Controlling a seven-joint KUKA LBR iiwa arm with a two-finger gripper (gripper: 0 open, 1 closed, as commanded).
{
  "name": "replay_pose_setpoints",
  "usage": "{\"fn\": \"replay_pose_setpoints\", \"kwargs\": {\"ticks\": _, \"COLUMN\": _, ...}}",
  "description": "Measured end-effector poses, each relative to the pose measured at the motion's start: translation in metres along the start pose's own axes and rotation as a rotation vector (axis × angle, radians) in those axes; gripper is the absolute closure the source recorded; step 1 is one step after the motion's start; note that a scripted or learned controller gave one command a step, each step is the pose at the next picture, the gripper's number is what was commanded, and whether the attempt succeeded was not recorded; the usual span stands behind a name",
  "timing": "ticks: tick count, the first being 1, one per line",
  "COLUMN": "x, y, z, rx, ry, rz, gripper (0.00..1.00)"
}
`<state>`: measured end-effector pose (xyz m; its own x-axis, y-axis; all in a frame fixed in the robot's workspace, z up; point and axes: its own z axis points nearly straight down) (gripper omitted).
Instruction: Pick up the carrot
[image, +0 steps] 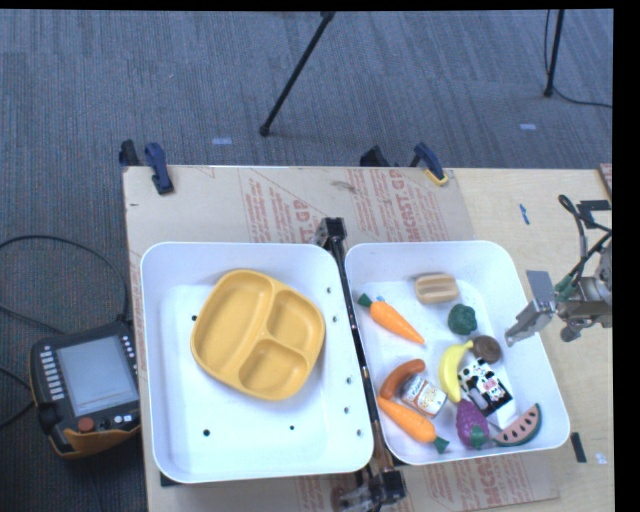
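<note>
Two carrots in the right bin (500, 262), so the hand (560, 315), parked at its edge (can't tell how open), could easily nab the hot dog (400, 377) touching the lower carrot (410, 421) instead of the clear upper carrot (392, 318).

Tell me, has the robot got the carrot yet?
Not yet. Nothing looks done: one carrot lies near the top left of the right bin, and a second carrot lies near its bottom, both untouched. In hand: the gripper sits at the bin's right edge, away from both, with nothing between its fingers. Left to do: reach a carrot, close on it and lift it.
</note>
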<state>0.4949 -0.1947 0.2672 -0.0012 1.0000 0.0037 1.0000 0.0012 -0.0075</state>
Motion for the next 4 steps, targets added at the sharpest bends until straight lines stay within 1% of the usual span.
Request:
{"fn": "replay_pose_setpoints", "kwargs": {"ticks": 1, "x": 0.052, "y": 0.048, "z": 0.104, "rx": 0.010, "ry": 0.004, "rz": -0.046, "gripper": 0.00}}
{"fn": "replay_pose_setpoints", "kwargs": {"ticks": 2, "x": 0.107, "y": 0.102, "z": 0.184, "rx": 0.008, "ry": 0.003, "rz": 0.033, "gripper": 0.00}}
{"fn": "replay_pose_setpoints", "kwargs": {"ticks": 3, "x": 0.104, "y": 0.104, "z": 0.169, "rx": 0.006, "ry": 0.002, "rz": 0.036, "gripper": 1.00}}
{"fn": "replay_pose_setpoints", "kwargs": {"ticks": 4, "x": 0.122, "y": 0.151, "z": 0.065, "rx": -0.010, "ry": -0.002, "rz": 0.189, "gripper": 1.00}}
